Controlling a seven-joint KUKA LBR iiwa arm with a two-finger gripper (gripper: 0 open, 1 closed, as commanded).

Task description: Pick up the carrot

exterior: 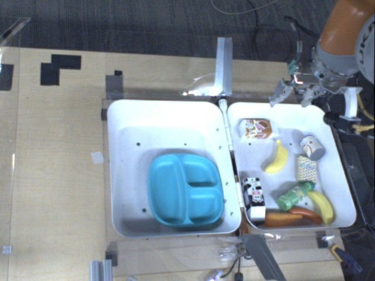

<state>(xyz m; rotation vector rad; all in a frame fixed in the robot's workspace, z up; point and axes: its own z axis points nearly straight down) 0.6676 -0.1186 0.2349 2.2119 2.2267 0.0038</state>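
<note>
Carrot: lies lengthwise along the near wall of the right bin, orange, tapering toward the right. A green bottle rests just behind it, tilted, and a banana curves down beside the carrot's right end, touching or nearly touching it. At the carrot's left end stands a small black-and-white carton, against the divider between the bins. Farther back in the same bin: a patterned packet, a second banana, a small grey can on its side, and a brown-and-white snack pack near the far left corner. Left bin: holds a blue divided plate. Gripper: hangs above the far rim of the right bin, well apart from the carrot, its two fingers spread wide with nothing between them. The orange band of the arm shows at upper right.
</note>
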